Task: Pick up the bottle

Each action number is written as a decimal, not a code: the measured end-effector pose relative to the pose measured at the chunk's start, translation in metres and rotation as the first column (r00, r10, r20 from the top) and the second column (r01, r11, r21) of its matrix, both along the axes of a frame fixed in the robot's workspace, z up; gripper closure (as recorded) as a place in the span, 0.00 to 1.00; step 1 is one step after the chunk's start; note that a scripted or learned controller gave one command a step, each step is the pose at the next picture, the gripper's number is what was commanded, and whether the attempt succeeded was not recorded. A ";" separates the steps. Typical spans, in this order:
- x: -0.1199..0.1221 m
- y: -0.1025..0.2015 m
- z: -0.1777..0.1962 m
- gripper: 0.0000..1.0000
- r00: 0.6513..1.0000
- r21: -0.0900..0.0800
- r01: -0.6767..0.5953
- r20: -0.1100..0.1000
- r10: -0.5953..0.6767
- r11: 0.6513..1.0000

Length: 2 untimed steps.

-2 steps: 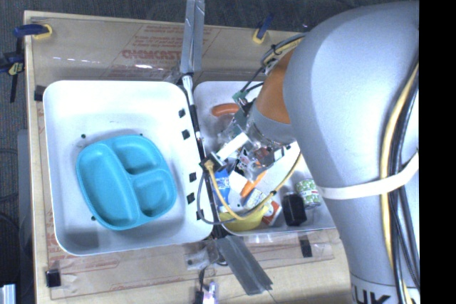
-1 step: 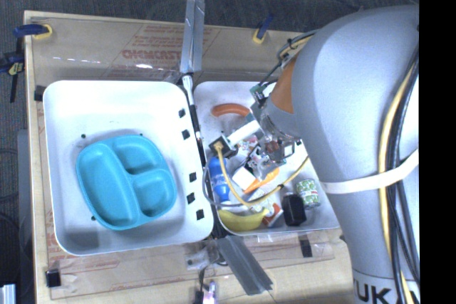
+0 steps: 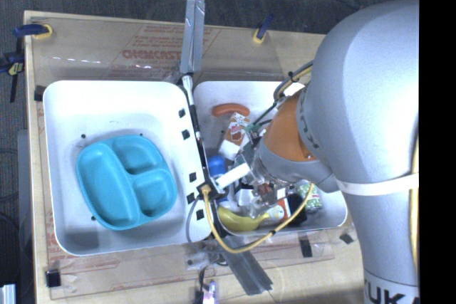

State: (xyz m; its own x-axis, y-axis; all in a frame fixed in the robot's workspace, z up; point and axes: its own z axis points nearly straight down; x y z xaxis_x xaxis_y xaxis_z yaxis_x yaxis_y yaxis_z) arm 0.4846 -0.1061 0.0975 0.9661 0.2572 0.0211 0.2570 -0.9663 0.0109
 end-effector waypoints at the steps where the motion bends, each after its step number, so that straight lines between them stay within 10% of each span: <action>1: 0.011 0.018 0.094 0.00 0.983 0.008 -0.184 -0.026 0.184 0.983; 2: 0.012 0.018 0.102 1.00 0.981 0.012 -0.191 -0.030 0.191 0.982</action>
